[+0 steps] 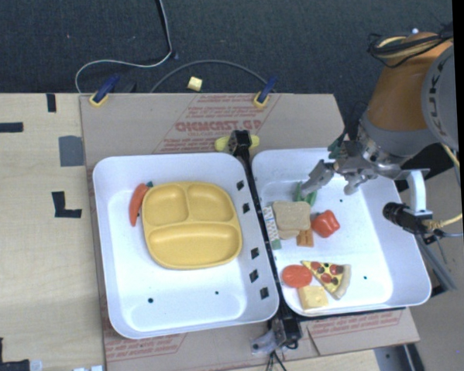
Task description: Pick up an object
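Pizza slice toy with red dots (330,275) lies nearest in the right white bin (392,285), beside a yellow cheese block (313,296) and a flat red disc (296,276). Farther back sit a red pepper toy (325,224) and a tan bread slice (292,216). Beyond them the tool (335,179) hovers, fingers spread apart, nothing between them, near a small green piece (304,189). A yellow divided plate (192,224) fills the left white bin (122,303).

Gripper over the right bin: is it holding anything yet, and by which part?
Nothing is held. The gripper hangs open above the right bin, its jaws spread with nothing between them; the green piece lies below the near finger.
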`<state>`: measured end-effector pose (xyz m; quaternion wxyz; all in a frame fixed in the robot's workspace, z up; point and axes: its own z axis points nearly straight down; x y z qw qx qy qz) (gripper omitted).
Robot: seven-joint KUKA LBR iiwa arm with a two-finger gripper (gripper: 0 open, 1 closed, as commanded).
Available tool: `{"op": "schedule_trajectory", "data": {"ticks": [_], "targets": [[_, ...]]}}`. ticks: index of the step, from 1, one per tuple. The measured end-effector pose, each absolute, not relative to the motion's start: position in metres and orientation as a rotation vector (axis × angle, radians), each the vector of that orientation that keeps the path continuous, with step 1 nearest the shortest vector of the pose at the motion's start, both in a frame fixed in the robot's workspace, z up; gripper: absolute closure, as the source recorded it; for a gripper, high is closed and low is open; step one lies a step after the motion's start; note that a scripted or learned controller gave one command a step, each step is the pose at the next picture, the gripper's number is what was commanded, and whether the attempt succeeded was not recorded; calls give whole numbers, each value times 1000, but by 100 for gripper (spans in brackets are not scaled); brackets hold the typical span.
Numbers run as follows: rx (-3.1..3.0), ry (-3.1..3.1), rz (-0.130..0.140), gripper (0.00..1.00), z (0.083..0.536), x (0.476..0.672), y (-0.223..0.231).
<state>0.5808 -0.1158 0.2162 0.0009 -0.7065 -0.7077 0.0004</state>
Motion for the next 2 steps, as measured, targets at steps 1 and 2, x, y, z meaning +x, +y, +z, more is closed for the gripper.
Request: {"op": "schedule_trajectory", "data": {"ticks": [1,2], "targets": [[-2221,-2230,-1,0,78,653,-117],[-2218,-2226,0,100,95,652,-116]]}}
